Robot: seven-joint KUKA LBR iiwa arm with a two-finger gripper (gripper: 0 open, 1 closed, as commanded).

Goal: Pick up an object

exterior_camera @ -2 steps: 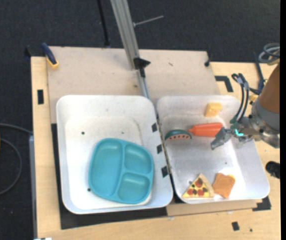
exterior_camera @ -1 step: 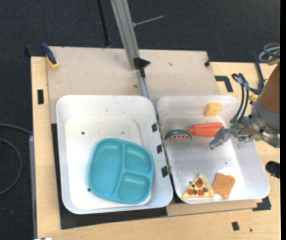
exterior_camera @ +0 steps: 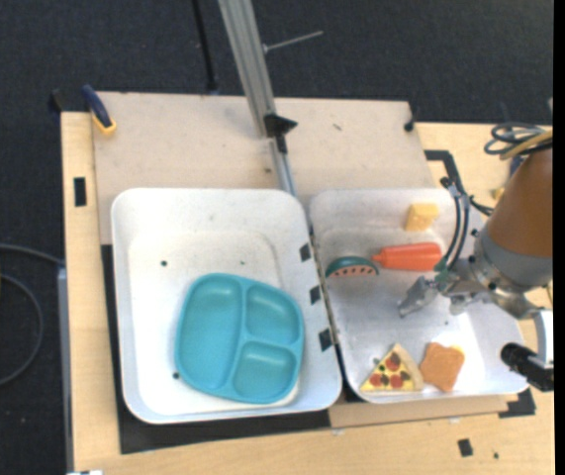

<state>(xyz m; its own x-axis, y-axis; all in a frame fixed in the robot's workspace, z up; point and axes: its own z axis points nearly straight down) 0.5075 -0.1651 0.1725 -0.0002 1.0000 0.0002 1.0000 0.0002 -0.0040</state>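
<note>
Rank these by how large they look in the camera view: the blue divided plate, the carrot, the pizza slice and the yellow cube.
1. blue divided plate, by far the largest.
2. and 3. carrot and pizza slice look alike in size, so I do not rank them.
4. yellow cube, the smallest.

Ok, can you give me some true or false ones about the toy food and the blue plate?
1. The turquoise divided plastic plate lies in the left white bin. True.
2. The triangular toy pizza slice sits on the plate. False: it lies in the right white bin, near the front edge.
3. The orange toy carrot lies beside the green-rimmed toy watermelon slice. True.
4. The small yellow cheese cube is held by the gripper. False: it lies apart at the bin's back.
5. The orange toast-like piece lies right of the pizza slice. True.
</note>
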